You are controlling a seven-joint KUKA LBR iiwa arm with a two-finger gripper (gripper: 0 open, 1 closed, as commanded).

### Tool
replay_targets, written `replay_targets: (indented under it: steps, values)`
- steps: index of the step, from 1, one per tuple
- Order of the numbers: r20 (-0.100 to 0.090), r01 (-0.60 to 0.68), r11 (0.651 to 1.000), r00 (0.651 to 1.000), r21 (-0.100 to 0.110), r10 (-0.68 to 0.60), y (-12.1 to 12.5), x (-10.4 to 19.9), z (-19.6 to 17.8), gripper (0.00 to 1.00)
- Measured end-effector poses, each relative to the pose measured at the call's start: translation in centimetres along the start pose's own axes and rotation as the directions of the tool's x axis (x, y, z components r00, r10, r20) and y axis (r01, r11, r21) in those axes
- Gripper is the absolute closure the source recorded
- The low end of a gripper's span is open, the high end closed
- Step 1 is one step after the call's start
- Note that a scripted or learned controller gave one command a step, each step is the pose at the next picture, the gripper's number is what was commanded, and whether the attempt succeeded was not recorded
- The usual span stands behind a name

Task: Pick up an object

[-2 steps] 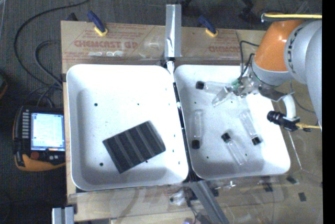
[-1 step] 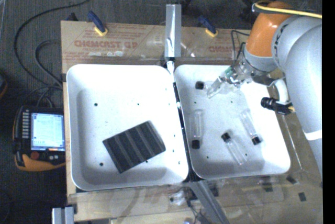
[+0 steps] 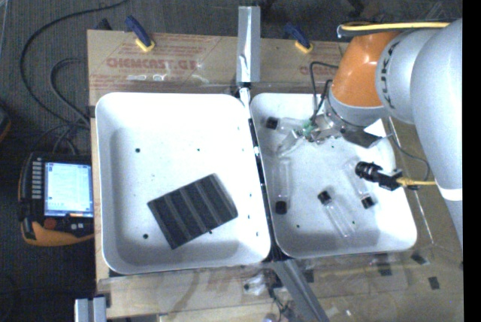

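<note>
A black ribbed pad [image 3: 192,209] lies flat in the left bin [image 3: 120,117], near its front. Several small clear vials with black caps lie in the right bin [image 3: 391,234]: one by the back left corner [image 3: 281,131], one along the left wall [image 3: 282,181], one near the front [image 3: 337,214]. My gripper [image 3: 314,129] is low over the back of the right bin, under the orange wrist band [image 3: 361,80], right beside the back-left vial. The wrist hides much of it.
A black connector on a yellow cable [image 3: 373,172] hangs over the right side of the right bin. A small black cap [image 3: 367,201] lies close by. The ridge between the bins [image 3: 258,162] runs just left of the vials. Clamps hold the board behind.
</note>
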State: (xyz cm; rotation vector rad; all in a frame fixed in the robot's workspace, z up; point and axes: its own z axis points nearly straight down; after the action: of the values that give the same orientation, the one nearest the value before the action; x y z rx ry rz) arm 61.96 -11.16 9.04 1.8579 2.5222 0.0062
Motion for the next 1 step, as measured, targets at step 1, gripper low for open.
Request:
replay_targets:
  steps: [1]
  values:
    - [0.0,-0.001,1.0,1.0,-0.005,0.001,0.16,-0.05,-1.09,1.0]
